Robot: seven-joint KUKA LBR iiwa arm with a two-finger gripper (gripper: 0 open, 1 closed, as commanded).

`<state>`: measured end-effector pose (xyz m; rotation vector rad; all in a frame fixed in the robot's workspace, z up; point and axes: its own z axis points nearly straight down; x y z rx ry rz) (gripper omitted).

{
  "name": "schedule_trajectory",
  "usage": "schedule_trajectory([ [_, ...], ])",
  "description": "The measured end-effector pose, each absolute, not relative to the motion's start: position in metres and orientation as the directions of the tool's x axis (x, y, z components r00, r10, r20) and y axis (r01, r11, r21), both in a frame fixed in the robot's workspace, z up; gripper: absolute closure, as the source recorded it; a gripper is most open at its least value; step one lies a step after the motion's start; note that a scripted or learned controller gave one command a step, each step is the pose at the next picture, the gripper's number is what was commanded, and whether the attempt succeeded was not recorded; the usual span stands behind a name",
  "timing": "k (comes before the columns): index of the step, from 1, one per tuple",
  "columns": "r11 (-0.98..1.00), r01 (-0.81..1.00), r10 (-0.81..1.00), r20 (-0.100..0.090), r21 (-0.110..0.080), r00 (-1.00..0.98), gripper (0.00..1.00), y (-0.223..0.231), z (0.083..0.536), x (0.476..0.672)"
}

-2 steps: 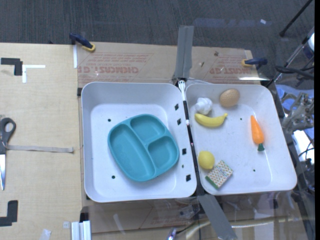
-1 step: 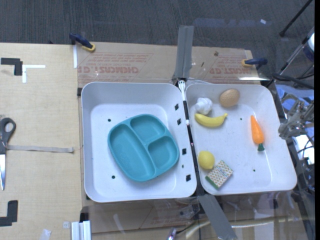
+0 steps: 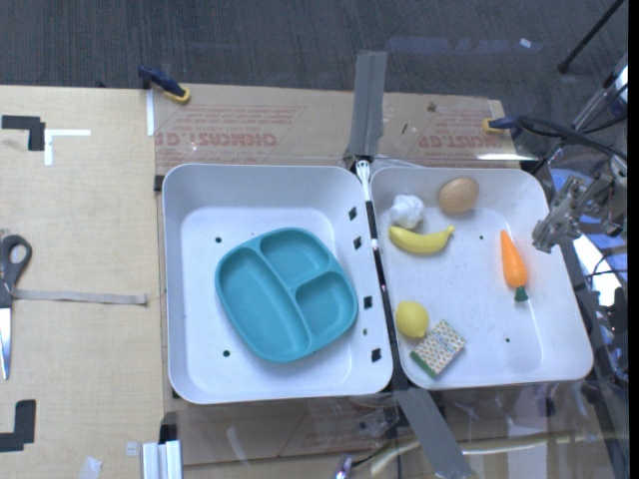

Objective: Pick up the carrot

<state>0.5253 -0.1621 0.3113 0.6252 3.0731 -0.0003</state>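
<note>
Lying in the right bin point(image 3: 559, 362), the carrot point(image 3: 512, 258) nears its right wall.

dark grey carpet floor point(image 3: 300, 13) beyond my bench. light wooden bench top point(image 3: 75, 267) at left, cardboard sheet point(image 3: 260, 128) under bins. scissors point(image 3: 10, 287) lie near left edge.

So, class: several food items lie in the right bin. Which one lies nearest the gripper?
The carrot, orange with a green tip, beside the bin's right wall. The gripper sits just right of it; banana, lemon and egg lie farther left.
</note>
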Motion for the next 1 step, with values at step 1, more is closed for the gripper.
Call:
schedule_trajectory([
  [1,0.896,0.443,0.443,-0.001,0.001,-0.896,1.00,-0.1290,0.1206,0.5208],
])
